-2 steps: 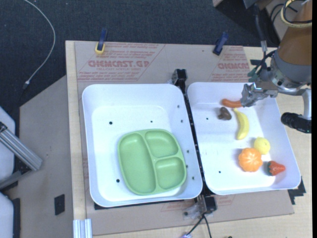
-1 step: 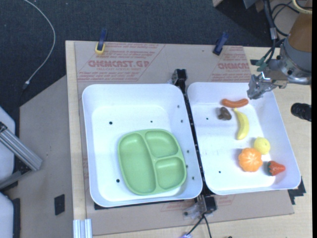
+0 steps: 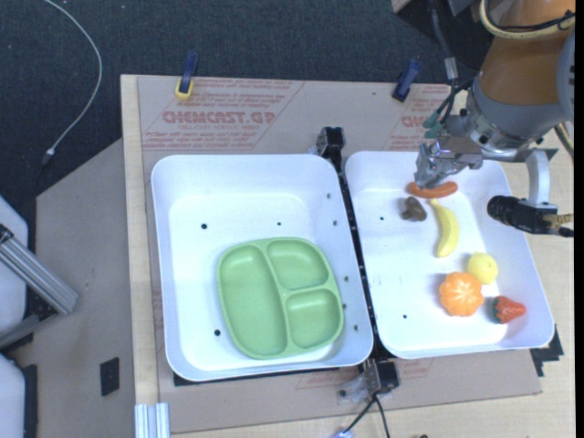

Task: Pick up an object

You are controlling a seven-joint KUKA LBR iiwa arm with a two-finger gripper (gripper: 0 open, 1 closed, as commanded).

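The grey metal gripper (image 3: 440, 173) sits low in the right white bin (image 3: 383, 245), right on top of a small orange-red sausage (image 3: 432, 190). I cannot tell how its grip stands. Near the sausage lie a brown lump (image 3: 414, 210) and a yellow banana (image 3: 446, 230). Further down are a lemon (image 3: 483, 267), an orange (image 3: 460, 295) and a red strawberry (image 3: 507, 309). A green tray (image 3: 278, 296) with three parts lies in the left white bin (image 3: 182, 199).
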